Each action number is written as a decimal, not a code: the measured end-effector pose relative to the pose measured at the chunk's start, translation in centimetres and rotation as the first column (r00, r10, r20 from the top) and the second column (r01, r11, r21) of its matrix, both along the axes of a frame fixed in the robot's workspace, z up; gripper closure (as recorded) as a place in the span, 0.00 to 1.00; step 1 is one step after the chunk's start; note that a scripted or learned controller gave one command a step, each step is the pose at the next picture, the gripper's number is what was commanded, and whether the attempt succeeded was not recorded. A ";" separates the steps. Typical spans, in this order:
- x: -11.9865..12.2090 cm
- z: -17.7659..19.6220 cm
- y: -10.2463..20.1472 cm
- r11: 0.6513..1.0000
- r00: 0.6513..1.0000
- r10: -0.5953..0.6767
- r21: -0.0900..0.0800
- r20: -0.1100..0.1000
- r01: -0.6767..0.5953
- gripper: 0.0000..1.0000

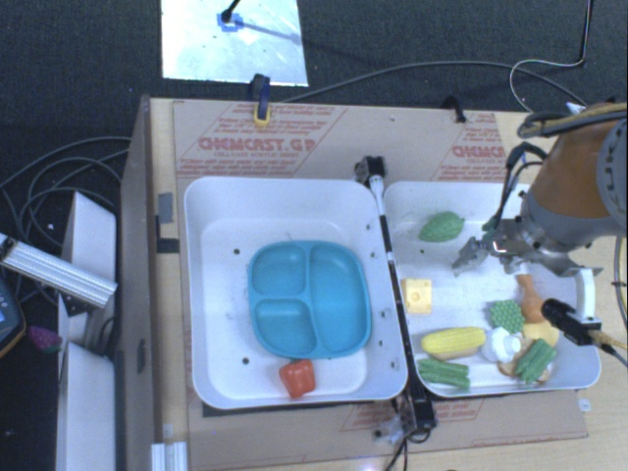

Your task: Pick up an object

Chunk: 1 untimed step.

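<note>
The gripper (481, 250) hangs low over the right bin (461, 202); I cannot tell how it is set, and nothing is seen in it. It seems in the approach step. Nearest are the green leafy piece (441, 227) and the cheese cube (418, 295). Next it must descend on one.
</note>
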State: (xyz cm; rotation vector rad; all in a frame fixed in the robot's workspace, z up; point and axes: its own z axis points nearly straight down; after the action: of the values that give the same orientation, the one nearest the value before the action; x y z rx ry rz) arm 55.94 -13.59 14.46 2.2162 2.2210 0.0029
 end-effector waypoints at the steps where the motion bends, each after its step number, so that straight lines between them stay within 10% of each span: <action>1: 3.1 -2.8 4.4 1.000 1.000 0.002 0.002 -0.002 -0.002 0.00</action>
State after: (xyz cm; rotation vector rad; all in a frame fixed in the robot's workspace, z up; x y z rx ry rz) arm 59.06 -9.19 11.64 2.2159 2.2258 0.0027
